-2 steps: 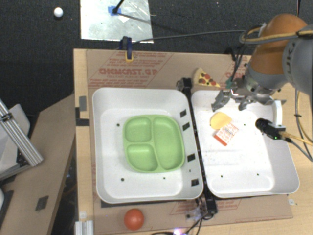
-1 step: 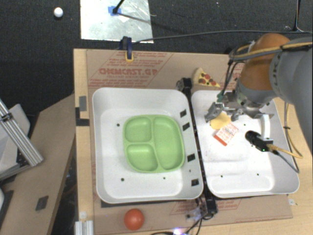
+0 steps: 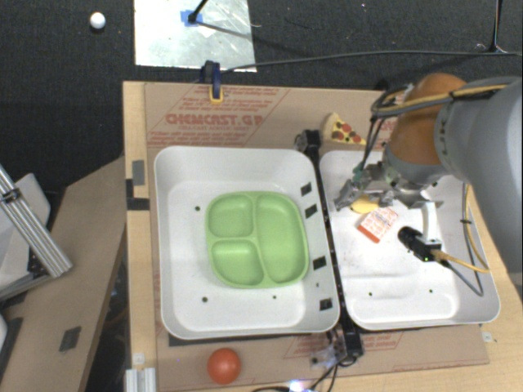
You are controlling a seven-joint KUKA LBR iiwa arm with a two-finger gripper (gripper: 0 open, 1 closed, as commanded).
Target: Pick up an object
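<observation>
Gripper (image 3: 365, 193) low in right bin (image 3: 409, 288), grip state impossible to tell; yellow piece (image 3: 365, 207) just beneath, red-white card (image 3: 377, 224) just beside, lying toward front-right

A green tray (image 3: 256, 239) with three compartments lies flat in the left bin (image 3: 176, 178). On the board (image 3: 221, 109) behind the bins sits a pizza-slice toy (image 3: 343, 130), near the right bin's far left corner. A red ball (image 3: 223, 365) rests on the board just in front of the left bin. A blue clamp (image 3: 212, 80) grips the board's far edge, under a shiny sheet (image 3: 192, 23). A small white ball (image 3: 98, 20) lies far left on the dark floor
</observation>
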